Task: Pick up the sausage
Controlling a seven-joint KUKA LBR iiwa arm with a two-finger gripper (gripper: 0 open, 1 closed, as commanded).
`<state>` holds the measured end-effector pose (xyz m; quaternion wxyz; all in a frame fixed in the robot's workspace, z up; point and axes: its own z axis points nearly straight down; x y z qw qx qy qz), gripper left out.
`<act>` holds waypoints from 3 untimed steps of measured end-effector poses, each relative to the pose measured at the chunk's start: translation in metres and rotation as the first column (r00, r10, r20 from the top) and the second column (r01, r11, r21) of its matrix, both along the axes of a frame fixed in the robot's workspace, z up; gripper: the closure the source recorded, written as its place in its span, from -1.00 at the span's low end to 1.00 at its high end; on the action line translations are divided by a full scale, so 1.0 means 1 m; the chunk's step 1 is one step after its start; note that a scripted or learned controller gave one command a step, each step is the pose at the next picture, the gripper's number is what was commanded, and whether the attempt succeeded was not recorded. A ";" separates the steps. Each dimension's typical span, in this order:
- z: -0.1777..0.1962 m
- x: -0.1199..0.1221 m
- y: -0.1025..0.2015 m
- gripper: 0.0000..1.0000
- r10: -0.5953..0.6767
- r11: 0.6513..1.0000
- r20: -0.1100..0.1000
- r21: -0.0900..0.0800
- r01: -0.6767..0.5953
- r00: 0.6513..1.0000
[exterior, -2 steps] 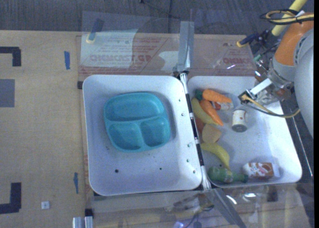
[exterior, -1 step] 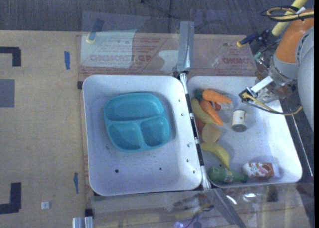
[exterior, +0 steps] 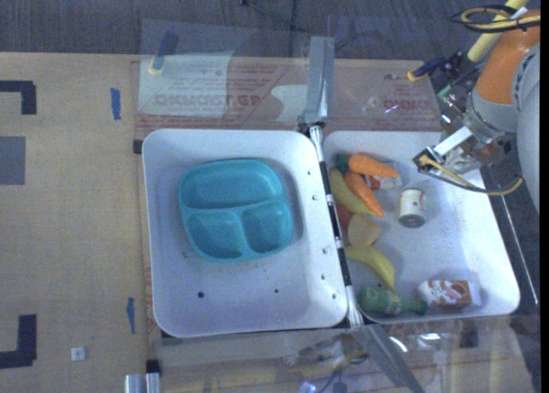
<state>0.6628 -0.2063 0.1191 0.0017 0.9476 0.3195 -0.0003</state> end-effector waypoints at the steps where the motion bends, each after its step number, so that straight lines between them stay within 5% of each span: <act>1: -0.032 -0.007 0.011 1.00 0.329 0.944 0.003 0.003 -0.329 0.944; 2: 0.028 0.005 0.009 1.00 0.436 0.900 0.001 0.001 -0.436 0.900; 3: -0.031 -0.076 0.025 1.00 0.360 0.933 0.006 0.001 -0.360 0.933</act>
